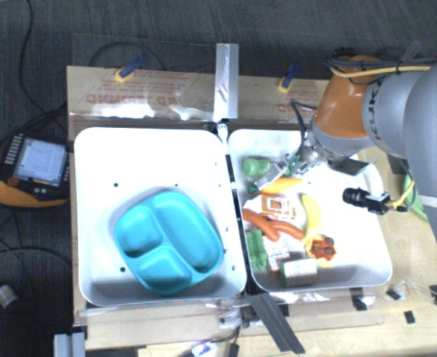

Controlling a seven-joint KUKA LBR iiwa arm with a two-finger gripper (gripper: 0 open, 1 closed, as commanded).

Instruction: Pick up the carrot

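— So where's it at, the reaching-in part?

— Looks that way to me. The arm (pixel 386 114) comes in from the right, orange band over the far corner of the right bin (pixel 378 270), wrist bent down so the fingers (pixel 301 157) hang near the bin's back wall. Whether they're spread or pressed together I can't tell; they're too small and dark against the clutter.

— And the carrot?

— The carrot (pixel 272 224) lies slantwise below and a bit left of the fingers, nearer the front of the bin, apart from them. A white and orange packet (pixel 281 206) sits between, touching the carrot's upper side, and a banana (pixel 311 214) lies just to its right.

— So nothing's picked up.

— Nothing I can see. I'd guess the next move is to travel forward over the packet, line up across the carrot, and drop without snagging the neighbours. The blue tray (pixel 167 240) in the left bin (pixel 91 199) is well away.
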